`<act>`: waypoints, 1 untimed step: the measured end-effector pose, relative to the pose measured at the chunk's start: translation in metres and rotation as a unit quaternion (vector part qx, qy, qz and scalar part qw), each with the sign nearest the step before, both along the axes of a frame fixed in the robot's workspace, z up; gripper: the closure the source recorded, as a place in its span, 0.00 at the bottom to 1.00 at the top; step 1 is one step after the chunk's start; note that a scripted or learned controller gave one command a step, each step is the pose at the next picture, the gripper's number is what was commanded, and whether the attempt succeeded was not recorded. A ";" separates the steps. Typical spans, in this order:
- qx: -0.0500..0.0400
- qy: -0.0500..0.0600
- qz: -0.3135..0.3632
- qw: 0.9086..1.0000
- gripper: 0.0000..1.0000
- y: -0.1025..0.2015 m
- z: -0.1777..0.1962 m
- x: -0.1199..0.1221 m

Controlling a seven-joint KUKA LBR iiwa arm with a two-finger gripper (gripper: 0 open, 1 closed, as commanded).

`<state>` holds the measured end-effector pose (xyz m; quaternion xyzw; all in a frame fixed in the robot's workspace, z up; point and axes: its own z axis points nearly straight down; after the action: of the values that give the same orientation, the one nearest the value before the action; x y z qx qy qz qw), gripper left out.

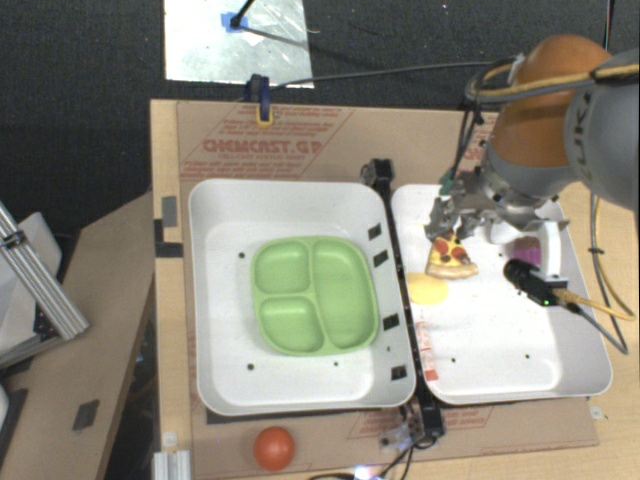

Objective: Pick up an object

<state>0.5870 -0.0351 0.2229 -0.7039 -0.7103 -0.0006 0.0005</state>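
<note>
Bench (115, 268) seen from above at a slant, bearing two shallow white bins side by side on a sheet of printed cardboard (285, 143).

Nearest of all, an orange ball (273, 448) sits on the bench outside the bins, just in front of the left bin's near edge.

The left bin (215, 298) holds a pale green plate (314, 294) divided into three compartments. It lies flat at about the middle of the bin.

The right bin (490, 353) is bare white across its near half. Toward its far left part lie two small things close together. One is a flat yellow disc (427, 290), hard by the wall the two bins share. Touching its far edge is a toy pizza slice (451, 258), tan with red spots. A small purple thing (528, 255) lies farther right in the same bin, too blurred to name.

The gripper (445, 226) hangs directly over the far end of the pizza slice, so close that the two appear to meet. Whether it is released, clenched or grasping the slice cannot be told from this angle.

Behind it, the grey arm (600, 153) with its orange band (545, 98) reaches in from the right.

Farther back, a blue clamp (259, 93) stands at the far edge of the cardboard. Beyond that, a crinkled silver sheet (200, 28) lies against dark cloth.
</note>
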 end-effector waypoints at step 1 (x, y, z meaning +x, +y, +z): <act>0.000 0.000 0.000 1.000 1.00 0.059 -0.006 -0.005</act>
<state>0.5822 0.0239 0.2166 -0.7038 -0.7103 -0.0008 0.0002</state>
